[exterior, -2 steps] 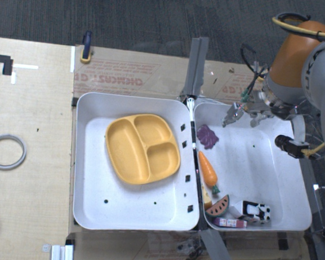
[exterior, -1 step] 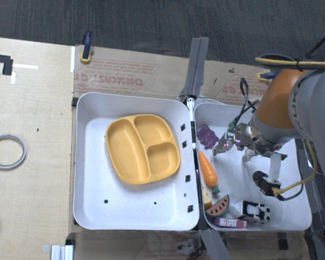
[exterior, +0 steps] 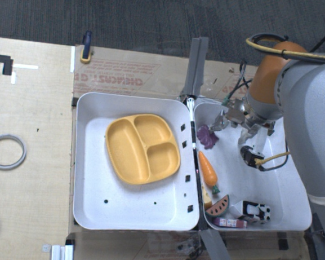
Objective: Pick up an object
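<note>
Two white bins are set side by side on the bench, and the arm [exterior: 301, 99] is reached into the right bin [exterior: 284, 194] from the right. The gripper [exterior: 234, 122] is seen low over the far left part of that bin, just beside a purple bunch of grapes [exterior: 207, 137]. Whether its grasp is wide or narrow cannot be told, since the parts are small and tangled with cables; nothing can be seen held in it.

Several candidates for picking are found in the right bin. A carrot [exterior: 207, 168] lies along the left wall, just near of the grapes. A watermelon slice [exterior: 220, 206] lies at the near left corner, with a small pink item [exterior: 228, 222] beside it at the near wall, and a black and white toy [exterior: 256, 210] is placed to the right of these. A yellow divided plate [exterior: 143, 148] rests alone in the left bin [exterior: 88, 205], tilted a little in plan.

The approach step appears to be in hand: the gripper is judged to be positioned for the grapes, with the grasp not yet made. The next move would call for a short shift toward the left wall and a descent until the grapes are straddled, then a closing and a straight lift. The bin wall and divider are close by, so little room is left on that side.
</note>
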Robot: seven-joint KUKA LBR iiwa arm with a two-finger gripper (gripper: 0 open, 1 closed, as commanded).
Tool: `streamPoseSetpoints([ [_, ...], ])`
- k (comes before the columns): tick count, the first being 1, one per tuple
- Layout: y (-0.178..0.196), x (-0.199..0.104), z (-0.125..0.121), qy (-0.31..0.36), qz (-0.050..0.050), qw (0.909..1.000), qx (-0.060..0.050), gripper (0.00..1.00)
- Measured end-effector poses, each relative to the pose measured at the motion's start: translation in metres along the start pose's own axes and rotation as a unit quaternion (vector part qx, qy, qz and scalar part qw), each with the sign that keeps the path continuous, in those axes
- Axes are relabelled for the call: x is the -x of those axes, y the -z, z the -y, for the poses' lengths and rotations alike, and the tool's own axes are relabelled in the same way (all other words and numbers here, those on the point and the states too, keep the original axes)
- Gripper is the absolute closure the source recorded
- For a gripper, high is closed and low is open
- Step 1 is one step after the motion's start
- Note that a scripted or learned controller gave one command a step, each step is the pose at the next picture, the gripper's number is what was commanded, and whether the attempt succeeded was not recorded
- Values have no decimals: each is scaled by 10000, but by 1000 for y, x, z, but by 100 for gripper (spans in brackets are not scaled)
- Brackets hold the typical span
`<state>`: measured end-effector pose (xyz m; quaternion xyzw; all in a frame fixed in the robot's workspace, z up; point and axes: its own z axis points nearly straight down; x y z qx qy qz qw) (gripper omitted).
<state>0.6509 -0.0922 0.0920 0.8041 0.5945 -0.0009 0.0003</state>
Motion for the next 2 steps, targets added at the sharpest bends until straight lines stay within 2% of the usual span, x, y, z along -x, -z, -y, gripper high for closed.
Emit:
streamPoseSetpoints([
  [1, -1, 37, 64, -1468, -3, 9892, -20, 0],
  [2, 16, 18, 1, -1558, 3, 9878, -6, 0],
])
